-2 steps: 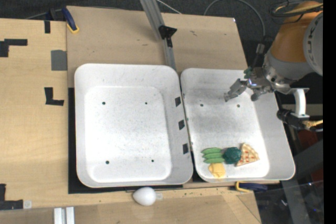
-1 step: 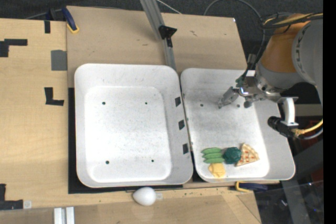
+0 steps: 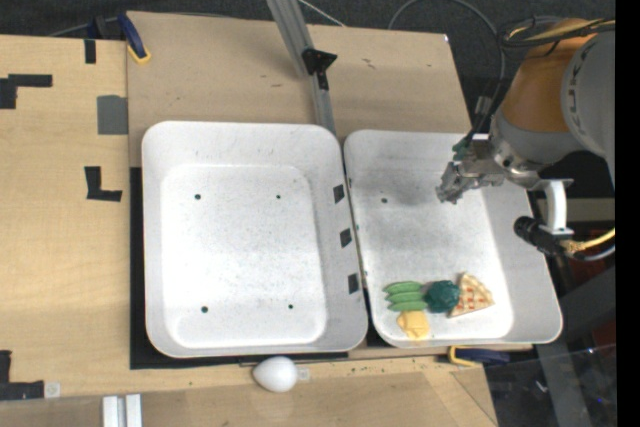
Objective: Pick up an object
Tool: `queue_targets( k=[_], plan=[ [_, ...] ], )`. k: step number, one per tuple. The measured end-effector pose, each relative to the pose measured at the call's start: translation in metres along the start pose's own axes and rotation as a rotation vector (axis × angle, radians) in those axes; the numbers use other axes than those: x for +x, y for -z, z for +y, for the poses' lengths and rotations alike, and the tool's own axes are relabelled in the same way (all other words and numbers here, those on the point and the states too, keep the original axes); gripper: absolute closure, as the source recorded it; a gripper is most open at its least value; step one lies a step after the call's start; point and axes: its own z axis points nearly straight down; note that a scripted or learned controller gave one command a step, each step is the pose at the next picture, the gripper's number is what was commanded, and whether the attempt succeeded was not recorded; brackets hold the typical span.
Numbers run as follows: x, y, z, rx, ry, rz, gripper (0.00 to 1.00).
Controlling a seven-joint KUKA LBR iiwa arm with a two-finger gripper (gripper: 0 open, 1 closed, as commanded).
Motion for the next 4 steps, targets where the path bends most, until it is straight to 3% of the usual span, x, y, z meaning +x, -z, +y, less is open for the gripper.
queue_targets(
  k=[1, 2, 4],
  plan=[
    [0.002, 0.043, 0.004, -0.005, -0.002, 0.0, 1.0],
    [0.002, 0.061, 0.005, -0.003, -0.002, 0.0, 1.0],
    [0.12, 0.072, 0.019, -0.002, 0.005, 0.003, 1.0]
  ],
)
